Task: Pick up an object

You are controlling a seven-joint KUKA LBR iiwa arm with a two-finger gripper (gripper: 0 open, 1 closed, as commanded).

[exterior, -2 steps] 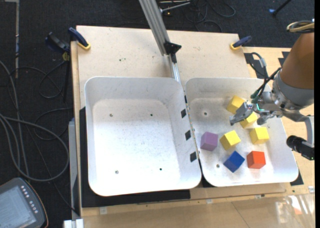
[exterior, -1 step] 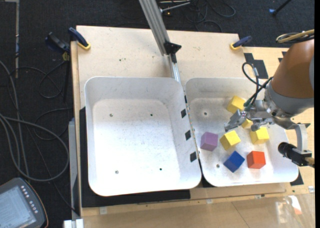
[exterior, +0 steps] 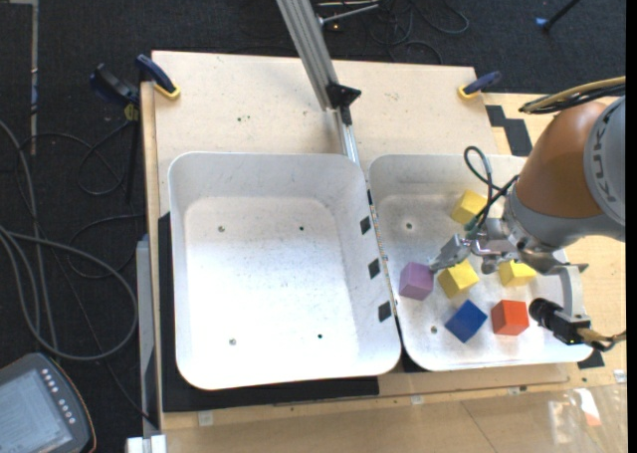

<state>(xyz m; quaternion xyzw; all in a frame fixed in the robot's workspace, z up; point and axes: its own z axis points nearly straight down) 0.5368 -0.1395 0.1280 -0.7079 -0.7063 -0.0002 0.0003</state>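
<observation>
Blue cube (exterior: 465, 321) nearest; fingers (exterior: 450, 254) just above yellow cube (exterior: 458, 278), spread unclear.

The left bin (exterior: 264, 272) offers wide bare floor to move across. The right bin (exterior: 418, 217) is crowded: a purple cube (exterior: 416, 281), blue cube (exterior: 466, 321), orange cube (exterior: 510, 317) and yellow blocks (exterior: 458, 277) sit close together, with room mostly along its upper left.
</observation>
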